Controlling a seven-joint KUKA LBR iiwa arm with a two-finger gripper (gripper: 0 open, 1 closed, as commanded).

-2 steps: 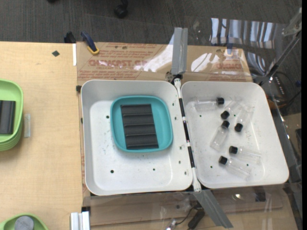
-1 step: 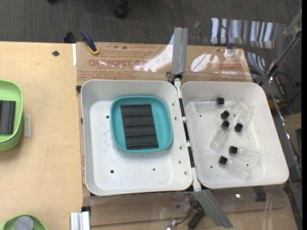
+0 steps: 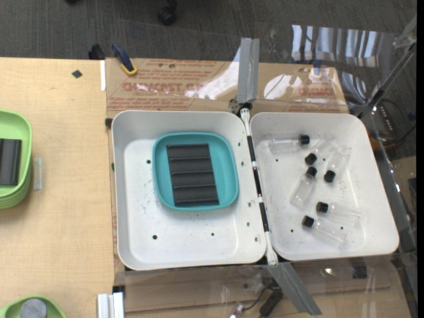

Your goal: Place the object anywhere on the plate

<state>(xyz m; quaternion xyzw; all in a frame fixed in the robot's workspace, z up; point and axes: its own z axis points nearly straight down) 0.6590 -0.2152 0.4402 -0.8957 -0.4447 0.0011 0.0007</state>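
Note:
A teal plate (image 3: 161, 177) with a dark ribbed insert (image 3: 192, 173) lies in the left white bin (image 3: 132, 230). In the right white bin (image 3: 371, 237) lie several clear plastic vials with black caps, among them one at the top (image 3: 289, 142), one in the middle (image 3: 304, 186) and one near the front (image 3: 324, 227). They lie on their sides, scattered and partly overlapping.
A grey divider post (image 3: 248, 71) stands behind the seam between the bins. Brown cardboard (image 3: 172, 88) lies behind them. A green tray (image 3: 13, 161) sits at the left edge on the wooden bench (image 3: 53, 244). Glass and metal framing (image 3: 391, 111) runs along the right.

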